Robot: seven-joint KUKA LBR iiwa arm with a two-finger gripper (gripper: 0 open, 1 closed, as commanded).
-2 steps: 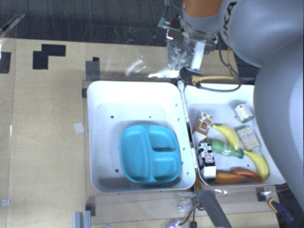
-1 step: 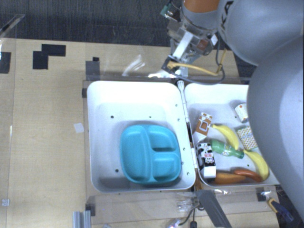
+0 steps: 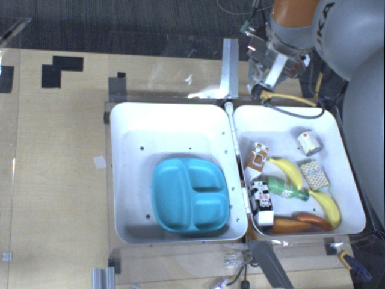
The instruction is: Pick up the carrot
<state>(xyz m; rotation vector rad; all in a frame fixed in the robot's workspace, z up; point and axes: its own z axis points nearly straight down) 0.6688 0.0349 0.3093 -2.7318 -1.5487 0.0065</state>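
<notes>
The grey arm with the orange band is reaching in from the right, and its two-finger gripper [image 3: 267, 72] is hanging above the far rim of the right shallow white bin [image 3: 283, 120], outside the bin's floor. At this slant it is not possible to tell whether the claw is released or clenched, and nothing is showing in its grasp.

The long orange carrot [image 3: 285, 224] is lying along the near wall of the right bin, well apart from the gripper. A redder, tapered piece [image 3: 314, 220] is lying just beside its right end, possibly touching it; what that piece is stays unclear.

A black-and-white small box [image 3: 261, 198] is sitting just above the carrot's left end. A green plastic bottle [image 3: 287, 188] is lying between two yellow bananas, one [image 3: 287, 170] towards the middle and one [image 3: 327, 205] nearer the right wall. A patterned packet [image 3: 314, 175], a small orange-and-white carton [image 3: 259, 156] and a short white cylinder with a red mark [image 3: 308, 142] are lying farther back.

The left shallow white bin [image 3: 123, 161] is holding a light blue divided plastic plate [image 3: 191, 194].
</notes>
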